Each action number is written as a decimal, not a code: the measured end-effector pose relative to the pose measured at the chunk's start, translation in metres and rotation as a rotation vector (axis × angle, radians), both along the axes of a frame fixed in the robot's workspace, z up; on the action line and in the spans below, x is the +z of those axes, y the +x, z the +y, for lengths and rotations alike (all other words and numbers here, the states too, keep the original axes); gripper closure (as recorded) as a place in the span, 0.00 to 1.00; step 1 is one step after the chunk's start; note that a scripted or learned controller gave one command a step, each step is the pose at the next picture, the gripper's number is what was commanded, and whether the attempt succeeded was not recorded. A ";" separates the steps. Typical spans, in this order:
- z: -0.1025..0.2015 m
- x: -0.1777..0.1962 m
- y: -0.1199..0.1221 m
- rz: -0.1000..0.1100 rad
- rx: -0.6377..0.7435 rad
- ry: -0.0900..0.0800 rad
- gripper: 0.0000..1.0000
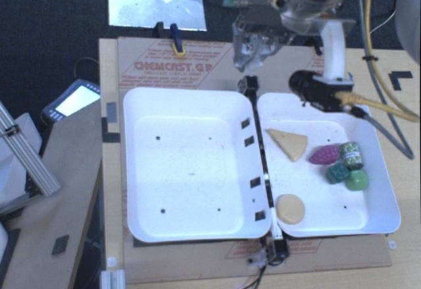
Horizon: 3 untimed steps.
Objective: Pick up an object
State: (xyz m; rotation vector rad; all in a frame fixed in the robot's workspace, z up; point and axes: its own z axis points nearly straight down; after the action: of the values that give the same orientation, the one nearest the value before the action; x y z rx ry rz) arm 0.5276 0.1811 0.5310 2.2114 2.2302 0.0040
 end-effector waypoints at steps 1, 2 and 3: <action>0.035 -0.186 -0.008 0.017 -0.001 -0.006 1.00; 0.050 -0.375 -0.022 0.018 -0.007 -0.007 1.00; 0.055 -0.191 -0.040 -0.014 -0.002 0.009 1.00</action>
State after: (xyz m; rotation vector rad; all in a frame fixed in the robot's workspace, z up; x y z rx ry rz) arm 0.4880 0.2358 0.3404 2.2111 2.2248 0.0299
